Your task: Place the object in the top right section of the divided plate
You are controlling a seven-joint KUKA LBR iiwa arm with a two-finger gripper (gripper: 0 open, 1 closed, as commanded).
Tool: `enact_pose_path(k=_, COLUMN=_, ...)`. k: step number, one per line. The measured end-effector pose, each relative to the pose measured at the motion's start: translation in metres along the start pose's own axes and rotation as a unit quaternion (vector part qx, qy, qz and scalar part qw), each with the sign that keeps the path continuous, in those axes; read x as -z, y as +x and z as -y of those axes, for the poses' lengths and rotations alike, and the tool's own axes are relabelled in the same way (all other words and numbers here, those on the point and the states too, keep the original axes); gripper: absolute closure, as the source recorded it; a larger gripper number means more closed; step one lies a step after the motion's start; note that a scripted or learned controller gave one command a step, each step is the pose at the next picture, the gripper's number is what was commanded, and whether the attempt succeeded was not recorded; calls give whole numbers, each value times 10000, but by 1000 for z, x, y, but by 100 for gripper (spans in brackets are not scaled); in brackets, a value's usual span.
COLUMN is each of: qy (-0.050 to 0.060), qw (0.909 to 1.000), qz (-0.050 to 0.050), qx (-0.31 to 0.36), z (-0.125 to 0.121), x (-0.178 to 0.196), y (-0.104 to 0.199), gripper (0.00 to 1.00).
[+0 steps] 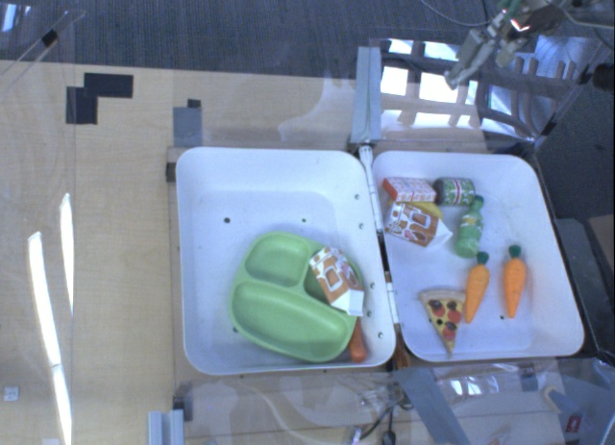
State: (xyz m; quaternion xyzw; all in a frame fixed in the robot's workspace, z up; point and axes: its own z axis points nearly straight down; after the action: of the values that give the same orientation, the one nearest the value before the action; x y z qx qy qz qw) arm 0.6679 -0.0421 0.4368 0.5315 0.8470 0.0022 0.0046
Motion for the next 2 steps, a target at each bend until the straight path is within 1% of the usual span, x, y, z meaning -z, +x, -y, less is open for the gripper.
enact_pose_path(k=1, qy=-9, qw=9998, qz=8, qx=206, z=13, x=1, y=-31, gripper=0)
enact_pose_path(k=2, qy=-10, qw=9991, qz=12, qx=426, z=22, x=1, y=-49, gripper=0)
